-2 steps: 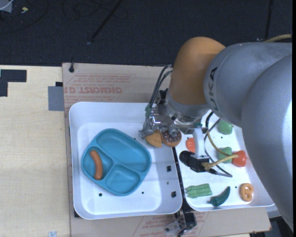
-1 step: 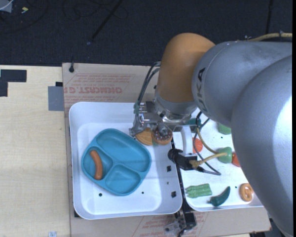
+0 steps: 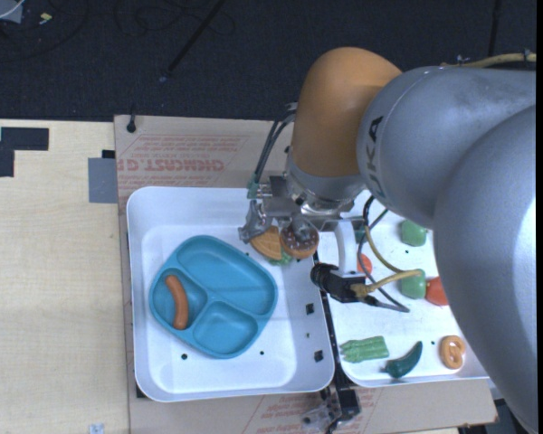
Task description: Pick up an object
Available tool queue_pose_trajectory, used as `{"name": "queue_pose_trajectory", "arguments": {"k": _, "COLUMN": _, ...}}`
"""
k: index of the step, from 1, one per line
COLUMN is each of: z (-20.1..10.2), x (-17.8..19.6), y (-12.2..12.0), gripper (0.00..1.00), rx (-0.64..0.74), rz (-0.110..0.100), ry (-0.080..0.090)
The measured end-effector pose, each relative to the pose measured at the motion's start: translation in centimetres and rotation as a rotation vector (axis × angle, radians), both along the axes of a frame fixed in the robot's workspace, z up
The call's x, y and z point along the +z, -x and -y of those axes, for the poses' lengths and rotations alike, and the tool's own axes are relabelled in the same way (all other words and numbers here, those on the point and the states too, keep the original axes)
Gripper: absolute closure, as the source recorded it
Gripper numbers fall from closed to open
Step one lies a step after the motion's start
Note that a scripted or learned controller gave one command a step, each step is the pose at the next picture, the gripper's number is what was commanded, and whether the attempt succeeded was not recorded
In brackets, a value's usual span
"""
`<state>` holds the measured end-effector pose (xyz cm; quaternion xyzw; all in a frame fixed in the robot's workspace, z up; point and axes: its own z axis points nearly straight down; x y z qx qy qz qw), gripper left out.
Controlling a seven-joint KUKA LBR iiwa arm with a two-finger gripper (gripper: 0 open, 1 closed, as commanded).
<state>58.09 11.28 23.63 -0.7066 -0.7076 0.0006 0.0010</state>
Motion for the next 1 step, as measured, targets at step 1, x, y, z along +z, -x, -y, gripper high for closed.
{"name": "queue_pose_trajectory", "arguments": {"k": 1, "z": 0.7, "x": -2.0, "y": -0.5, "gripper": 1.0, "rx": -0.004, "rz": -0.003, "ry": 0.002}}
